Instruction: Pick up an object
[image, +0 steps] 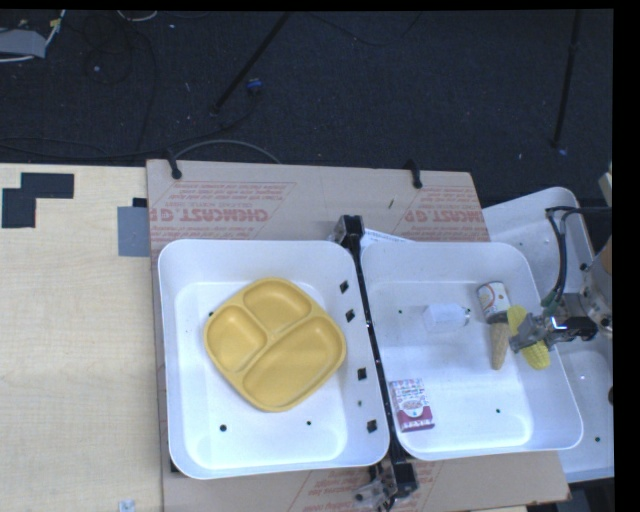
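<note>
Two bins sit side by side on a board (230, 205) that rests on the tabletop (70, 330). The left bin (190, 420) holds a divided plate (275, 343) lying flat near its middle. In the right bin (470, 265), a small carton (411, 404) lies at about seven o'clock, close to the divider (362, 320) between the bins. A clear wrapper (443, 317) lies near the middle. At three o'clock, an ice-cream cone toy (497, 335) lies beside a corn cob toy (529, 340), with the hand (548, 331) just at the corn's three o'clock side, over the bin's rim.
</note>
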